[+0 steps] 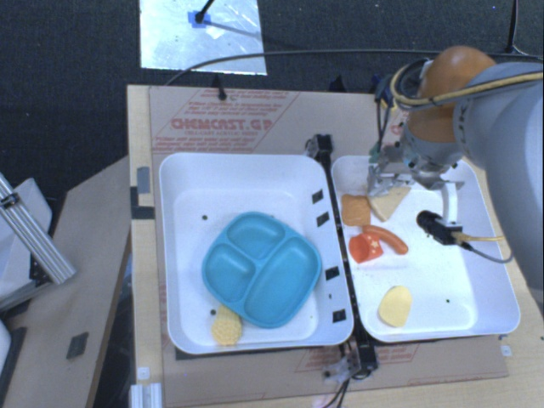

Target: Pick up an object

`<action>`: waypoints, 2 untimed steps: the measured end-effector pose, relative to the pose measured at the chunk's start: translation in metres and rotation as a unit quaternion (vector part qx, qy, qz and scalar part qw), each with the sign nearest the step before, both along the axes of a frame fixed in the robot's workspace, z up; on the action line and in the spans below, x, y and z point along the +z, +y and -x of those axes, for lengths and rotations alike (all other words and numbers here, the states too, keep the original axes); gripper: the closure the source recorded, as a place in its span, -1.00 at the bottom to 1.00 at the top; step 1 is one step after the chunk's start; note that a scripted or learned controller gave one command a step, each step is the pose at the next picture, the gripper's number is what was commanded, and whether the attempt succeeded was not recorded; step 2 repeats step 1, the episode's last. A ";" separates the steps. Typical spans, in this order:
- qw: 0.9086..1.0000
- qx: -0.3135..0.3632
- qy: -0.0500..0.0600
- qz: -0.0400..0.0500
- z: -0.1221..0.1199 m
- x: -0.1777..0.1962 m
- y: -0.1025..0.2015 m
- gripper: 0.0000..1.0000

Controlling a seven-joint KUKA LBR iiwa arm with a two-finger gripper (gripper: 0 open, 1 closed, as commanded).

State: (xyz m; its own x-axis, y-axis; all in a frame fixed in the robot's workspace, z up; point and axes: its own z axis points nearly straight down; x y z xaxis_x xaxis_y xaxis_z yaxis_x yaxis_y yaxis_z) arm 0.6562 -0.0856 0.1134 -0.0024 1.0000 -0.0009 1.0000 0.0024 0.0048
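gripper (384, 179) low at the back of the right bin (489, 253), over the pale cheese wedge (389, 202); i can't tell if it's open or closed.
i count two white bins. left bin (183, 228): one blue divided plate (261, 268), one yellow waffle piece (226, 325) at its front edge. right bin: one cheese wedge, one tan bread slice (355, 210), one red tomato piece (365, 247), one orange sausage (387, 239), one yellow round piece (394, 305). cardboard sheet (229, 121) behind the bins reads "chemcast gp" in red.

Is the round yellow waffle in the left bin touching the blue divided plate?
Touching. In the camera view the yellow waffle lies against the lower left rim of the blue divided plate, its upper edge tucked under that rim, with no gap between them.
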 end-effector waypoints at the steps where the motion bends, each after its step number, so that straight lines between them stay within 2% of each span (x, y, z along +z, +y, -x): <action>1: 1.000 0.001 -0.002 0.000 -0.012 0.059 0.000 1.00; 2: 1.000 0.001 -0.002 0.000 -0.012 0.059 0.000 1.00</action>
